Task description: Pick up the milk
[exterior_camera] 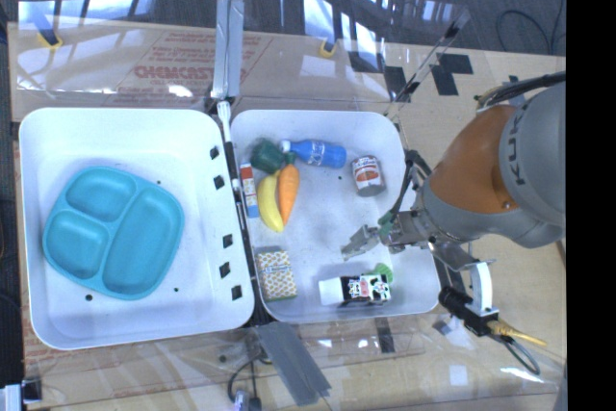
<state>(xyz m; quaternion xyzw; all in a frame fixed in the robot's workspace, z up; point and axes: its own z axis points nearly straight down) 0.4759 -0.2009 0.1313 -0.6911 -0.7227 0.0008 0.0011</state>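
Two shallow white bins sit side by side on a bench: the left bin (38, 303) holds a turquoise divided plate (114, 231) with three compartments, lying flat toward its left side. In the right bin (385, 135), a blue bottle (316, 152) lies on its side near the far wall, with a dark green item (267, 154) just left of it and a small can (367, 174) to its right. Below the green item an orange carrot (288, 192) and a yellow banana (269, 203) lie touching, a small red and white item (247, 185) rests by the left wall, and a patterned box (277, 273) sits near the front left corner.
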